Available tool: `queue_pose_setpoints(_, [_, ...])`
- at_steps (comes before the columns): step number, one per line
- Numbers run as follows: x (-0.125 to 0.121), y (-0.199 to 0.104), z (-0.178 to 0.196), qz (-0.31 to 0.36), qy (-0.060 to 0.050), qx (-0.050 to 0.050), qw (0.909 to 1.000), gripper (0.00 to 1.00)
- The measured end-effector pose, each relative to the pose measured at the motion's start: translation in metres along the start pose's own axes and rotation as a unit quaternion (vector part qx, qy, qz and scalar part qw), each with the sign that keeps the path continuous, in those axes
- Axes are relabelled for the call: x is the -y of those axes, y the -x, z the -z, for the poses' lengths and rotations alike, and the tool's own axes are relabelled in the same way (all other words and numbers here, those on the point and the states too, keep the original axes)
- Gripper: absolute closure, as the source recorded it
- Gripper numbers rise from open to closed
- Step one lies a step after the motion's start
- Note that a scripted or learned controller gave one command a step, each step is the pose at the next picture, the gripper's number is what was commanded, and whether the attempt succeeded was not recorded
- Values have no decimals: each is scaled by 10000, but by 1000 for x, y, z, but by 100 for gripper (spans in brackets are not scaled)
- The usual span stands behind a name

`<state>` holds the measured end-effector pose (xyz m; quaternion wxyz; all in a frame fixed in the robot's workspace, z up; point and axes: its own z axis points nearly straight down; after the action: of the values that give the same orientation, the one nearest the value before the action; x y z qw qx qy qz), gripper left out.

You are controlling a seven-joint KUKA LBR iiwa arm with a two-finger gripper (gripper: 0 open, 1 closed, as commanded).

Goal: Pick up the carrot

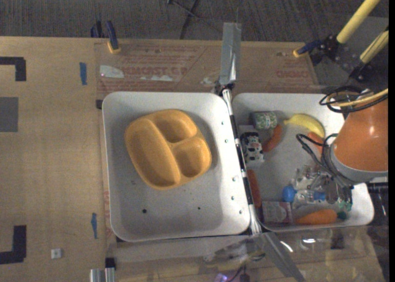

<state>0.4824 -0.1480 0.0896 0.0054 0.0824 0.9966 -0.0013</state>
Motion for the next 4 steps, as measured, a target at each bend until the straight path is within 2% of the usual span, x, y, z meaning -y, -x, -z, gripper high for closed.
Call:
queue_pose_setpoints(1, [-24, -2, 0, 2607, 5, 30, 9654, 100])
queue_pose_setpoints(3, [-27, -1, 20, 2585, 29, 61, 9660, 100])
queue_pose_setpoints(4, [50, 16, 38, 3634, 40, -30, 9316, 100])
